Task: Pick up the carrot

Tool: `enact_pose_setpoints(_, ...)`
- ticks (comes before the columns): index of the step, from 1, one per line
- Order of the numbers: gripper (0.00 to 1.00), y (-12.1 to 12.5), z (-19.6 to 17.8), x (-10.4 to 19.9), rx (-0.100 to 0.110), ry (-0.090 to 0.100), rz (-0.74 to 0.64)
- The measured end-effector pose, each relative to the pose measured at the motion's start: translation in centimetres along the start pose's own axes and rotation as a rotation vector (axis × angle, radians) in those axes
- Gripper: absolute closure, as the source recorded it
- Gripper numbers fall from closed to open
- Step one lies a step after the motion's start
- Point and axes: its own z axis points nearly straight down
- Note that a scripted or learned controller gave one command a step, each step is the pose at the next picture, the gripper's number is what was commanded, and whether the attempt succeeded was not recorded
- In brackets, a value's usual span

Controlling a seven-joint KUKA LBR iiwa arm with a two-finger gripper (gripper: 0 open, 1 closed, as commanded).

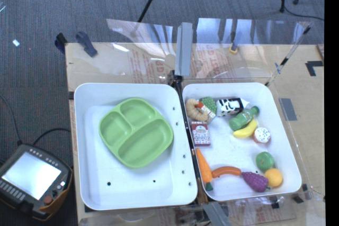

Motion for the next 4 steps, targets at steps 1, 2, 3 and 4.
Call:
enact_pose_setpoints(1, 1.0, -0.2, -0.7, 0.1, -0.004, -0.007, 0.007)
enact_pose_setpoints(2, 1.0, -0.4, -1.3, 0.1, -0.008, -0.014, 0.014)
enact_pose_setpoints(3, 1.0, -0.6, -2.0, 0.1, -0.013, -0.021, 0.02)
enact_pose_setpoints(4, 1.0, -0.9, -2.7, 0.2, -0.017, -0.027, 0.025)
